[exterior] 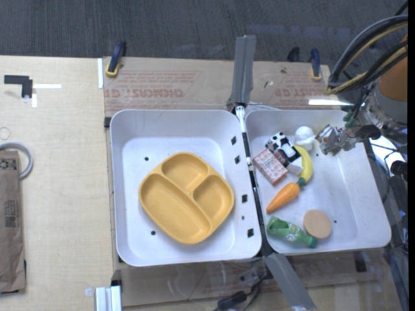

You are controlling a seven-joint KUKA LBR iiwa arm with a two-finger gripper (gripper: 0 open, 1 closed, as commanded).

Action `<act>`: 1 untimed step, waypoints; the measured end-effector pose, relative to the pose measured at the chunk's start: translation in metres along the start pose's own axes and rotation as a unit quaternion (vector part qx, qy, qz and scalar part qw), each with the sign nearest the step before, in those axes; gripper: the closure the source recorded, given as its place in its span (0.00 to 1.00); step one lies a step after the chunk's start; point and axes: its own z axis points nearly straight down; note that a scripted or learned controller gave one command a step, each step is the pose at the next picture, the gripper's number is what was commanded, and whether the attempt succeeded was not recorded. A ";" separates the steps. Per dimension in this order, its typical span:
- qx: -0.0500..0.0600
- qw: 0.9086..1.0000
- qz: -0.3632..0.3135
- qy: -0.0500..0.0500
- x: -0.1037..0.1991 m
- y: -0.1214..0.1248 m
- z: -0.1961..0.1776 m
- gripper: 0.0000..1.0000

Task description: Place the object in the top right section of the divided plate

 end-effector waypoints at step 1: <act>-0.002 0.994 -0.106 0.000 0.059 0.024 0.079 1.00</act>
